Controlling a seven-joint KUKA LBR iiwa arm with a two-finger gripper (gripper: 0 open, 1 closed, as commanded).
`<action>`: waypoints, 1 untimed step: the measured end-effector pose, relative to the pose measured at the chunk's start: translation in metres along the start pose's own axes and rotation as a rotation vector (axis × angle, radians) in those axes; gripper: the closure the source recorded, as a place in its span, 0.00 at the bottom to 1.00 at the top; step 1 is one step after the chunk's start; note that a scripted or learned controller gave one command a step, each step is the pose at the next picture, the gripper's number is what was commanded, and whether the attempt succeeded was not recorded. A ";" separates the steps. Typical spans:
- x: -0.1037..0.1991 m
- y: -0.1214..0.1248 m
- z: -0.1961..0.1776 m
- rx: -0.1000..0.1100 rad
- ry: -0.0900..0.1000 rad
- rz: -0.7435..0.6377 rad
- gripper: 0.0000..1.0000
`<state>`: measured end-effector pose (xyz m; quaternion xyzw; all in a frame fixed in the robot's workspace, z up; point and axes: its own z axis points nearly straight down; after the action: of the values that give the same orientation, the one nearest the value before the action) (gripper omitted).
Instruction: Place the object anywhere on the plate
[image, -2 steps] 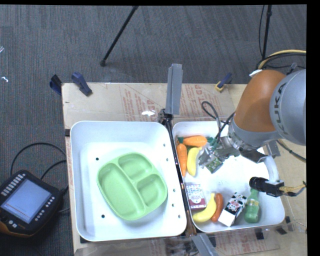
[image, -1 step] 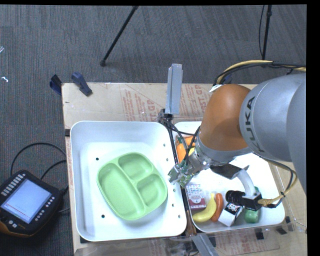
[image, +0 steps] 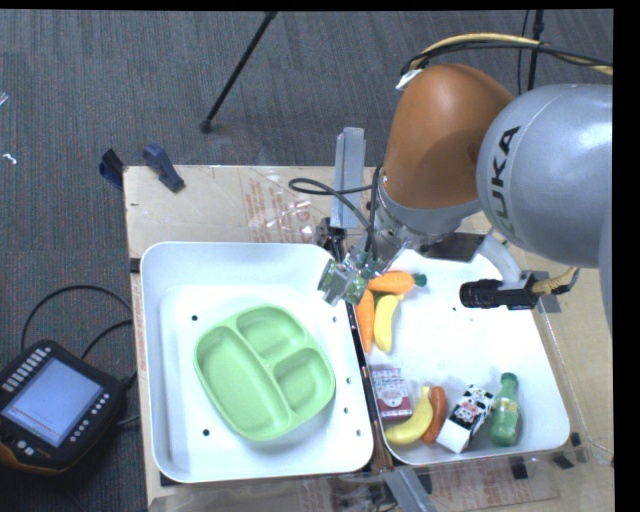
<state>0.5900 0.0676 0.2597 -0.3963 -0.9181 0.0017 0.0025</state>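
A light green divided plate (image: 265, 372) lies in the left bin (image: 165, 300). My gripper (image: 346, 282) hangs low over the divider between the two bins, at the upper left corner of the right bin (image: 545, 360). Right beside it lie an orange carrot-shaped toy (image: 394, 283), a second orange piece (image: 365, 320) and a yellow banana-like piece (image: 384, 323). I see nothing clearly held in the gripper. It stands up and to the right of the plate, apart from it.
Along the right bin's front lie a red carton (image: 390, 392), a yellow banana (image: 413, 424), a black-and-white milk carton (image: 466, 415) and a green bottle (image: 504, 410). A black cylinder (image: 495, 294) juts from the arm. A teach pendant (image: 50, 400) rests on the floor at left.
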 end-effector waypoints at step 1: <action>0.050 -0.006 0.046 0.001 0.001 -0.198 1.00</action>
<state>0.5510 0.0994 0.2134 -0.3033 -0.9529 0.0018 0.0035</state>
